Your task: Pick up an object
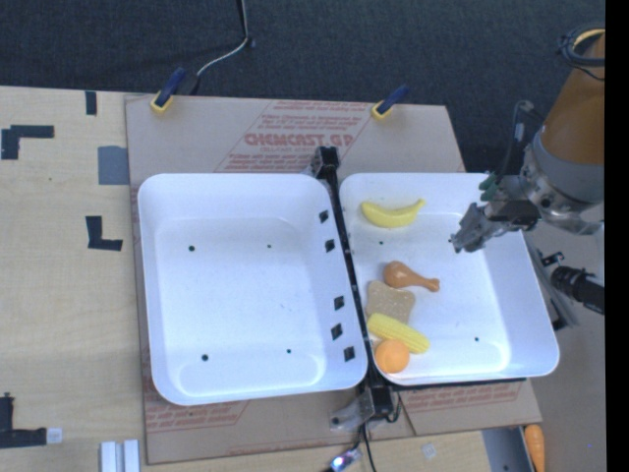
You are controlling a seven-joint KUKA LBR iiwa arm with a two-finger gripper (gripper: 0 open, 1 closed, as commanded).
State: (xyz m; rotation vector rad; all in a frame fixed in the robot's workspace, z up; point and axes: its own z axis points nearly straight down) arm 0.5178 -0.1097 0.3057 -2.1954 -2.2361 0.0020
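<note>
Overhead, two white bins sit side by side on the tabletop (59, 264). The left bin (236, 283) has only small dark dots on its floor. The right bin (491, 303) holds every candidate, all toward its left half: a banana (391, 212) near the top, a drumstick (410, 278) mid-bin, then bread (390, 301), corn (398, 333) and an orange (392, 358) packed touching near the lower wall.

The gripper (474, 232) hangs over the right bin's upper right, right of the banana, with nothing between its fingers; how wide they stand I cannot tell.

Judgement: approach not yet committed. Banana or drumstick look the best picks, each lying apart from its neighbours. Close across the narrow width, coming straight down. The packed trio risks nudging a neighbour.

Hard to read: the fingertips are dark and blurred, and the arm's upper part is cut off at the frame edge.
</note>
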